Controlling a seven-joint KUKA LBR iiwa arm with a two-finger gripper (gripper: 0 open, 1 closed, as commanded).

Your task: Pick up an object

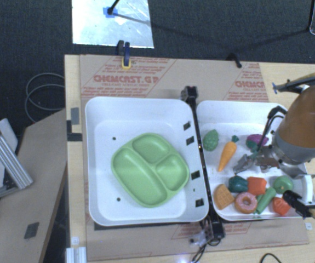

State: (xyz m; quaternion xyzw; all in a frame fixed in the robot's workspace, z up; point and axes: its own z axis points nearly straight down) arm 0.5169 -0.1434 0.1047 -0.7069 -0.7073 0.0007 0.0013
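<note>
Toy foods in right bin, green divided plate in left bin; claw state unclear.

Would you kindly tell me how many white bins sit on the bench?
2: the left bin holds a green divided plate; the right bin holds toy food.

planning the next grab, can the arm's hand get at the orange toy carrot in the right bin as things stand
Probably yes. The orange toy carrot lies uncovered in the right white bin, with bare floor around it. The hand hovers just beside it, and nothing stands between them.
</note>
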